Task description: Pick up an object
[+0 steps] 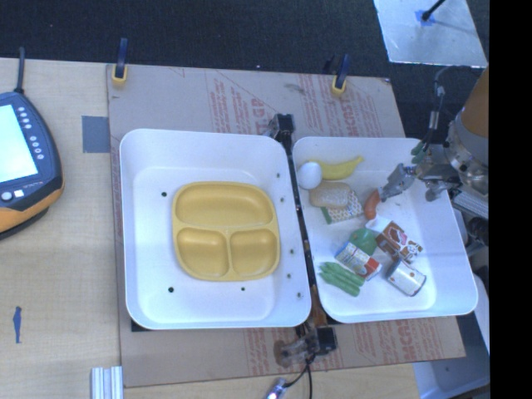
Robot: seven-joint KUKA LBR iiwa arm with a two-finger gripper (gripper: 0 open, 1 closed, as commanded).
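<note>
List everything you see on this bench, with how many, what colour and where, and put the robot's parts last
Bins: two, white, side by side.
Divided tray: one, yellow, left bin.
Banana: one, yellow, right bin, top.
Egg: one, white, beside the banana.
Carrot: one, orange, right bin, middle.
Green beans: one bunch, green, right bin, bottom.
Can: one, silver, right bin, bottom right.
Pendant: one, orange and grey, far left.
Clamps: two, blue and yellow, board's top edge.
Gripper: one, grey, over the right bin.

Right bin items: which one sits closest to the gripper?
The small orange carrot-like piece, just below and left of the gripper. The banana, white egg and the cans and packets lower in the right bin lie farther off.
</note>
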